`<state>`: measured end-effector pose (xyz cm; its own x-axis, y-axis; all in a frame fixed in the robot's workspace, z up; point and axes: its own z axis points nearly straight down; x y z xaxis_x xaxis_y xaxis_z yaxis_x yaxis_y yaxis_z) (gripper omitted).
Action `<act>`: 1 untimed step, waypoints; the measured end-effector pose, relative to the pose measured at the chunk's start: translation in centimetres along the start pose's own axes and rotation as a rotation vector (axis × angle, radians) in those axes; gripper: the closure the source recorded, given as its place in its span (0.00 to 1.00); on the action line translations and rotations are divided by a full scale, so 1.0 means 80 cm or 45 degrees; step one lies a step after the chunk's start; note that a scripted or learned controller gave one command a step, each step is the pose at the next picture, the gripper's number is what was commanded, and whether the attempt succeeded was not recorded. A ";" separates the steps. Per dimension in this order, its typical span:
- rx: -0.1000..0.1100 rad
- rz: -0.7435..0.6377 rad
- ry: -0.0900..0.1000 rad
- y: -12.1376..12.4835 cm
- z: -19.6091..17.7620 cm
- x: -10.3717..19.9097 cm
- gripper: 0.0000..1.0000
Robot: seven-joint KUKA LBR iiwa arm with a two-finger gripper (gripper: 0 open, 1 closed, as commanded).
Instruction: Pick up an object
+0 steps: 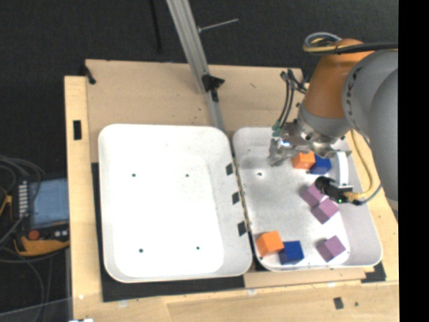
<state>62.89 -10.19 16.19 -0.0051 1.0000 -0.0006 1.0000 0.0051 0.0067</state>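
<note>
You're looking down on a pale wooden tabletop [154,92] over dark floor, carrying two white bins; take the right bin [268,193] as your landmark. At its back edge the pincer [280,147] hangs low — whether its fingers are apart or together, you cannot tell. Just right of it sit an orange block [303,159] and a blue block [322,165], touching. Purple blocks [320,204] lie mid-bin — cubes, no long axis.

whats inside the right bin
The right bin holds two orange blocks, two blue and three purple. The arm covers its far corner, so anything there is hidden.
</note>
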 end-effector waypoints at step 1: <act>-0.001 0.003 -0.001 0.013 -0.063 -0.006 1.00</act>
<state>63.92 -10.70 21.22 -0.0025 1.0000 -0.0016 1.0000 0.0025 0.0073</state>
